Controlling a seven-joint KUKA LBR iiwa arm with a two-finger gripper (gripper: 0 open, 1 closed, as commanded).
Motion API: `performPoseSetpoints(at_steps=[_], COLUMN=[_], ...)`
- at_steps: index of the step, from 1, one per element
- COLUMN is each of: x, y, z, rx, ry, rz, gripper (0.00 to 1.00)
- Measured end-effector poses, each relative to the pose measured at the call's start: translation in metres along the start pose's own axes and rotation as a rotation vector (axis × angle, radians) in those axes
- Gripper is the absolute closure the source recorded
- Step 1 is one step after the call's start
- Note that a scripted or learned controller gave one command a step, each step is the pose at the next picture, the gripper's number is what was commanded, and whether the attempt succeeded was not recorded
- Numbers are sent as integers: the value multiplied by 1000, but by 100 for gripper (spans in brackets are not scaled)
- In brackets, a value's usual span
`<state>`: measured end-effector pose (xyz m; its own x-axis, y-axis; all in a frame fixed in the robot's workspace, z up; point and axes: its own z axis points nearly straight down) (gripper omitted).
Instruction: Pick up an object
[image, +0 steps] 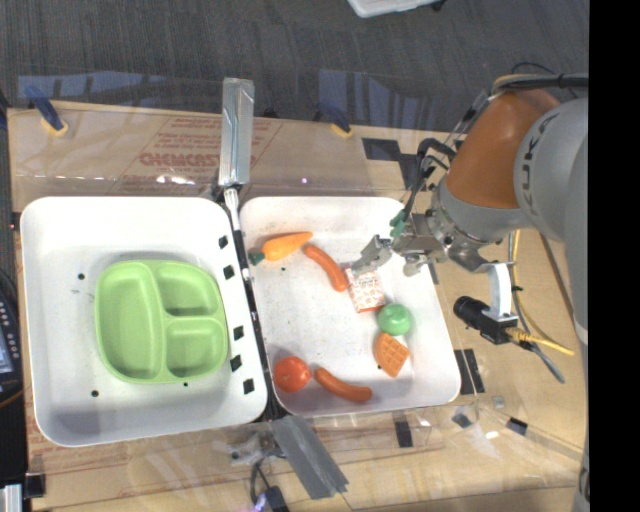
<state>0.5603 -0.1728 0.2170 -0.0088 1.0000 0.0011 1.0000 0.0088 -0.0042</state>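
Right bin (300, 215): floor open at centre-left. Carrot (284, 245), sausage (326, 267), carton (366, 290) crowd the top; green ball (395, 319), tomato (292, 373) (lower edge) block. Divided plate (160, 320) fills left bin's (50, 230) middle.

Bright, even light from overhead washes the two white bins (60, 400) nearly featureless, throws soft short shadows under the arm (520, 150) at three o'clock, glints off clear plastic sheeting (120, 150) toward eleven, with everything slightly soft throughout.
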Motion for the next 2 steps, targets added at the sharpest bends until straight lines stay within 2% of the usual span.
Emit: performPoseSetpoints(at_steps=[1,2], x=[54,55], y=[75,76], z=[115,104], rx=[2,0], ry=[-2,-1], rz=[57,50], gripper=[0,100])
